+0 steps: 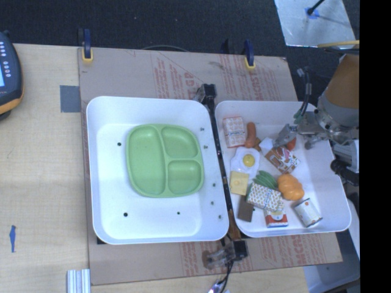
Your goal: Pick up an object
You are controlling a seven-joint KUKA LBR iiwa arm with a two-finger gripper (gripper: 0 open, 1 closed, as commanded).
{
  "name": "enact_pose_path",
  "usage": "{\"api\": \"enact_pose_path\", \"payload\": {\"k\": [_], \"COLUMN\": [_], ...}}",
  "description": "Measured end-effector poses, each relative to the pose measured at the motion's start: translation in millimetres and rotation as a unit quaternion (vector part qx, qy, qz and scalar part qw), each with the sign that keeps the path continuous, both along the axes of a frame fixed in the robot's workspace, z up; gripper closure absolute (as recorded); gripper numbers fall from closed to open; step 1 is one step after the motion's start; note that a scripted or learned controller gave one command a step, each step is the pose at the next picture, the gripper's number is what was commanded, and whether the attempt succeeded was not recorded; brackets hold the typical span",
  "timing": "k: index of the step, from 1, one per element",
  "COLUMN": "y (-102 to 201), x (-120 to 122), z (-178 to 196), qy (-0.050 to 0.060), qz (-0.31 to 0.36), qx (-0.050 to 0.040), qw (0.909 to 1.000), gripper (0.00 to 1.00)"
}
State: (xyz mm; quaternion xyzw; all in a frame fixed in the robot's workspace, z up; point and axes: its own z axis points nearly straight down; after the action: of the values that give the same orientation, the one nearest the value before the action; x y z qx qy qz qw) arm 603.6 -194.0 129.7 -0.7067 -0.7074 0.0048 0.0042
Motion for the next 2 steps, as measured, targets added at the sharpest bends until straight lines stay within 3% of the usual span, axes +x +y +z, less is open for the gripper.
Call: {"api": "enact_pose_path", "payload": {"k": [1, 2], "y": [32.4, 30.0], "x": [-5.2, -3.9], "z": [-39.4, -26.1], "qy": [-0.004, -0.005], "qz": [0.003, 0.003], "qx": [0.0006, -0.0006], "qw": [1.0, 1.0], "gripper": [0.0, 1.0]}}
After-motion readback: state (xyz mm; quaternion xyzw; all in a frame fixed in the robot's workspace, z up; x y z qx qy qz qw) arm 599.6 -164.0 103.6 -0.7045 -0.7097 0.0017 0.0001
